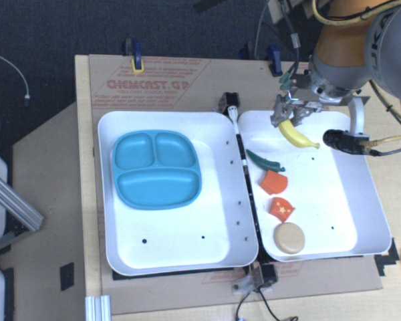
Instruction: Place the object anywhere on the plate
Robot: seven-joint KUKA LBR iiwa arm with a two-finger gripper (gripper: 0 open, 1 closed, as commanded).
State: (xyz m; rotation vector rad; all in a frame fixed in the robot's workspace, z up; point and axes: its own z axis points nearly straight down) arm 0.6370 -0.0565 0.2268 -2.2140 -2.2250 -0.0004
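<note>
Two bins sit side by side on the counter [87, 179]. The plate [157, 170] lies in the left bin [180, 246], toward its rear left. In the right bin [347, 206], the banana [297, 135] lies at the rear left, tilted, with the tool [289, 114] just above its upper end. In front of the banana lies a pepper [264, 160], then a block [275, 182], then a strawberry [281, 208], then a disc [289, 237] near the front wall, all along the bin's left side.
</note>
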